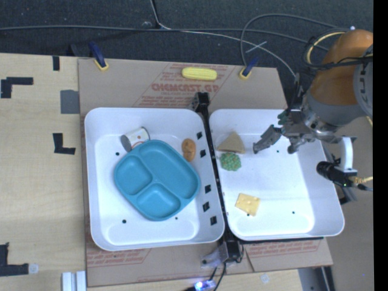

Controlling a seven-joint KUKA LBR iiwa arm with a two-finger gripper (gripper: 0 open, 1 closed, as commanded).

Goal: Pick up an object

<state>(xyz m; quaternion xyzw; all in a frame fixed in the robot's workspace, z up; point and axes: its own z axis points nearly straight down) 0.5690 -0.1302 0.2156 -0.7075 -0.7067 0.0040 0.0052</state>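
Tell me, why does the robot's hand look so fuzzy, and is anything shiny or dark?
In the camera view the gripper and nearby cables look soft and blurry; the white bins are bright and evenly lit with faint shadows; the blue divided tray shows mild sheen; the dark floor behind stays dim.

A light wooden bench top point(36, 180) marked with black tape pieces point(60, 144) carries a brown cardboard sheet point(151, 86) held by blue clamps point(97, 56), with dark carpeted floor point(79, 11) and black cables point(200, 32) beyond.
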